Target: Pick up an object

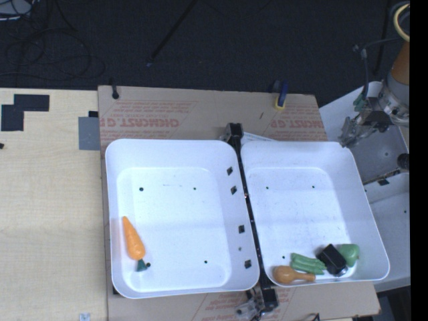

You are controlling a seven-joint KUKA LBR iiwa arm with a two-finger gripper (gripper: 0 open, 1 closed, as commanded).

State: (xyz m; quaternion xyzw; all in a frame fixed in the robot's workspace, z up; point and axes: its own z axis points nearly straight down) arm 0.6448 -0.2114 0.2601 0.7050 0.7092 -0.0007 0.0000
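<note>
An orange toy carrot (132,238) with a small green top lies in the left bin (170,145), near its front left corner. In the front right corner of the right bin (297,150) a cluster of things lies together: a tan-orange gourd shape (292,275), a long green pod (307,264), a black block (332,259) and a round green piece (349,251). My gripper (352,131) hangs beyond the right bin's far right corner, outside the bin and well away from every object. Nothing is seen in it.
The bins sit side by side on a cardboard sheet (200,116), joined by a black divider strip (242,199). A blue clamp (281,93) stands at the cardboard's far edge. A wooden bench top (47,212) lies to the left.
</note>
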